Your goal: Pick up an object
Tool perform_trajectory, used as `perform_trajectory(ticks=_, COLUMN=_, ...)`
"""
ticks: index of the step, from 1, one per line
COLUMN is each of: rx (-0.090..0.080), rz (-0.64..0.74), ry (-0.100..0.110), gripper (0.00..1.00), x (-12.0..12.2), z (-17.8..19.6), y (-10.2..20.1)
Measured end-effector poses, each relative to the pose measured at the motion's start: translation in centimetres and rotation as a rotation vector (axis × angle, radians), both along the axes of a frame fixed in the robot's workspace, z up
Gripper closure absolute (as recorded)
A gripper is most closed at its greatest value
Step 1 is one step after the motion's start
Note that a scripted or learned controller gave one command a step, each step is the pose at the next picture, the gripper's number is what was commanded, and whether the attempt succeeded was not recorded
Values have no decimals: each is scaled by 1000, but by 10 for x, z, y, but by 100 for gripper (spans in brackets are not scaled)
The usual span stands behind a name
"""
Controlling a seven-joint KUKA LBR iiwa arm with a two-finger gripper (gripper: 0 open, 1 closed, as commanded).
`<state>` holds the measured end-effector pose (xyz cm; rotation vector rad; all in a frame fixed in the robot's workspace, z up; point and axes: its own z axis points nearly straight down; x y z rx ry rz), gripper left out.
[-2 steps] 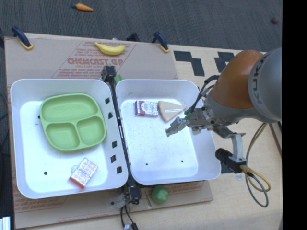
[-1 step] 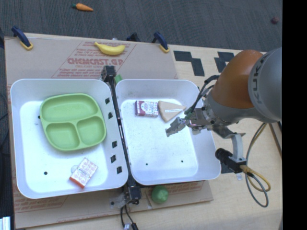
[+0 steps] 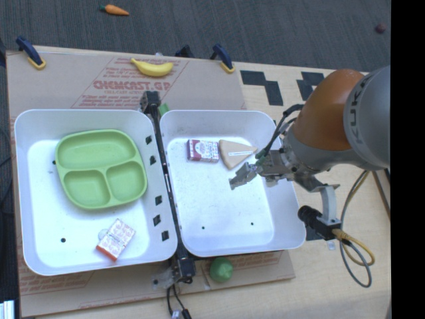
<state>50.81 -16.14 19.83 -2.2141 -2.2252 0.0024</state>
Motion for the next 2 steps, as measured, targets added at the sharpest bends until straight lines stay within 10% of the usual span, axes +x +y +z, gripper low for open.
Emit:
perform_trajectory(ticks=1, rx=0, rz=0, ry=0, gripper=0, x=0, z=0, y=0)
perform_trajectory(ticks=2, rx=-1, rz=-1, ry=0, gripper=0, x=54, z=-48, y=-50)
